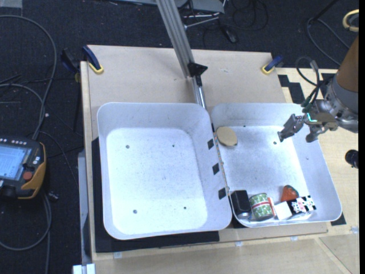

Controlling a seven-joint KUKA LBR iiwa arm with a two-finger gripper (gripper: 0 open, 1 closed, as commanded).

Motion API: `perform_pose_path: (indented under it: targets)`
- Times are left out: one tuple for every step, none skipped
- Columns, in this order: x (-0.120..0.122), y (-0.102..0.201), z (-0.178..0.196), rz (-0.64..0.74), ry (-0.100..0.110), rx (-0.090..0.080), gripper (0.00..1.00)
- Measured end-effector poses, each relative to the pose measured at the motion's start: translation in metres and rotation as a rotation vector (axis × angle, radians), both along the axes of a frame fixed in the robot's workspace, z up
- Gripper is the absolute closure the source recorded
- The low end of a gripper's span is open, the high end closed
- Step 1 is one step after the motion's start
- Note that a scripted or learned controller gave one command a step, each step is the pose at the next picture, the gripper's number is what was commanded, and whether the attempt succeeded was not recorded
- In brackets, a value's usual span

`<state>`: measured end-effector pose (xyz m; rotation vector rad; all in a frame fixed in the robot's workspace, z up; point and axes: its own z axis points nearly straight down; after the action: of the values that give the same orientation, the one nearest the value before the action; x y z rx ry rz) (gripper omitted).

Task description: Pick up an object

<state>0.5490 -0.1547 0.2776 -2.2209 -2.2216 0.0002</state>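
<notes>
While the jaws (302,129) hang parted and bare over the right bin (328,173), the disc (227,136) lies well left, the near-corner heap (271,205) below.

Right bin holds all the objects. Tan round disc (227,136), lying flat, near the bin's upper-left corner, apart from the others. Along the bottom edge, a tight cluster: black block (239,201) at left, green-and-white can (260,206) on its side just beside it, white block (282,211), red-orange piece (290,192) above that, black-and-white checkered piece (302,205) at right.
</notes>
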Motion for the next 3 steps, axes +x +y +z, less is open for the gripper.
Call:
perform_pose_path:
  targets:
    - [0.000, 0.000, 0.000, 0.000, 0.000, 0.000, 0.00]
    - [0.001, 0.001, -0.063, 0.000, 0.005, 0.001, 0.00]
    - [-0.001, 0.001, -0.105, 0.000, 0.004, 0.001, 0.00]
